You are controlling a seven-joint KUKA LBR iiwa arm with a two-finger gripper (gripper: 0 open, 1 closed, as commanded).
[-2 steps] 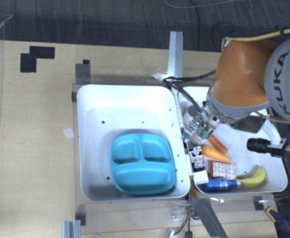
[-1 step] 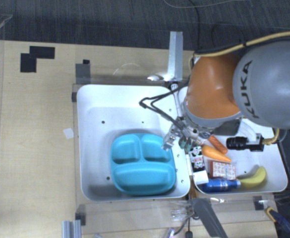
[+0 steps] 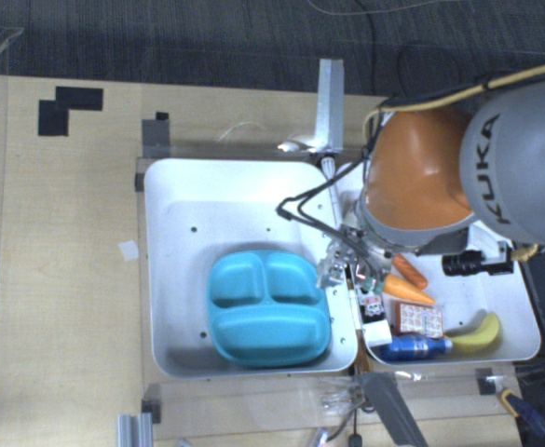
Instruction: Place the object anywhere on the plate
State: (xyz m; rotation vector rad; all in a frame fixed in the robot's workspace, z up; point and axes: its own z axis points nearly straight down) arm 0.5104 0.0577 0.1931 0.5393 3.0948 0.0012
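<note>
— Where the scene is taken from above, what is seen on the bench?

— Two shallow white bins are set side by side. A sky-blue plastic plate with three compartments (image 3: 267, 307) is laid in the left white bin (image 3: 160, 250), towards its near right corner. The right white bin (image 3: 531, 341) is partly covered by the grey arm (image 3: 514, 170) and its orange band (image 3: 416, 170), which are reached in from the right.

— And where is the gripper found?

— The gripper (image 3: 339, 264) is seen low over the divide between the bins, just beside the plate's far right corner. How wide it is set, and whether anything is held in it, cannot be told, since it is small and cluttered in the view.

— Where is the thing to be placed?

— Several loose items are gathered along the near side of the right bin: an orange plastic carrot (image 3: 408, 289), a red-and-white patterned packet (image 3: 419, 320), a dark blue tube (image 3: 412, 347) lying on its side, and a yellow banana (image 3: 477, 333) to the right of the tube. Which one is meant cannot be told. All are kept apart from the plate by the bin walls.
</note>
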